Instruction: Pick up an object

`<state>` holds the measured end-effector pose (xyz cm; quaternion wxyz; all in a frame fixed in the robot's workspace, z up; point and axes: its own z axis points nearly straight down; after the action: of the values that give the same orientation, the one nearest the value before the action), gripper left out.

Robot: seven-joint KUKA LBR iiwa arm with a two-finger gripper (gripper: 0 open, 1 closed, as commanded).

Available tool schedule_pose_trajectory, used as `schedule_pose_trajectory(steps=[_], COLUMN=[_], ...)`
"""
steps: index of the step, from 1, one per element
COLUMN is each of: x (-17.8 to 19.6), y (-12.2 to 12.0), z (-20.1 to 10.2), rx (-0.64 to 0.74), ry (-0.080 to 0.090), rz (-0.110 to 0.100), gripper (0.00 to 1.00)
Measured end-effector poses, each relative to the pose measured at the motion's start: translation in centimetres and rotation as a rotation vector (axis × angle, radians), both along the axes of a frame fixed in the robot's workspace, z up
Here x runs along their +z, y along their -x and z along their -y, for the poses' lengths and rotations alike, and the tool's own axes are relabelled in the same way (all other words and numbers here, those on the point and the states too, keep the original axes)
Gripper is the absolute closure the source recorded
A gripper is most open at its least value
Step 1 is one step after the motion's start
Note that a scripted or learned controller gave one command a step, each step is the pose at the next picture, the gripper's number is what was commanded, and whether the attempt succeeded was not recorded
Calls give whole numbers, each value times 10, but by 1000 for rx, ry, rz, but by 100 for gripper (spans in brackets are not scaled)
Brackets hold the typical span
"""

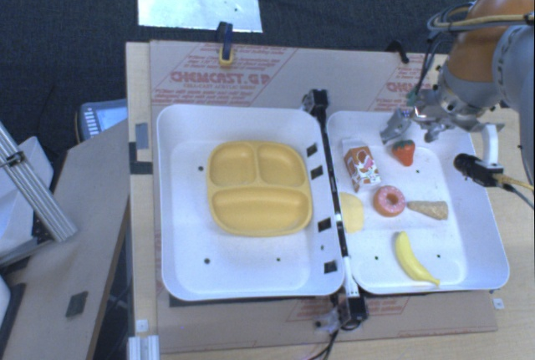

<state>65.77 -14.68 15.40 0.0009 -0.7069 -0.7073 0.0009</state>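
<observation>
Camera view: open hand (pixel 415 126) hovers over strawberry (pixel 405 152) in right bin (pixel 485 254); left bin (pixel 180 266) holds yellow tray (pixel 256 187).

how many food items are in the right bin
6: strawberry at the top by the gripper, carton left of it, donut mid-bin, yellow round piece at the left wall, wedge right of the donut, banana in front.

The arm (pixel 501 49) is grey with a rounded orange band above the wrist, and dark cables loop along its upper side. Its wrist ends in a metallic grey two-finger gripper (pixel 411 131) with angular silver parts, above the red strawberry (pixel 405 152). A black cylindrical part projects below the wrist housing.
</observation>
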Motion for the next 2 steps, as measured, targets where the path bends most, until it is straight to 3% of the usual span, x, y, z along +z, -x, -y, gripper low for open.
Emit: schedule_pose_trajectory(steps=[1,2], x=[-54,-69], y=[5,4], z=[-8,-8], rx=[3,4], ry=[1,1], rz=[3,5], gripper=[0,0])
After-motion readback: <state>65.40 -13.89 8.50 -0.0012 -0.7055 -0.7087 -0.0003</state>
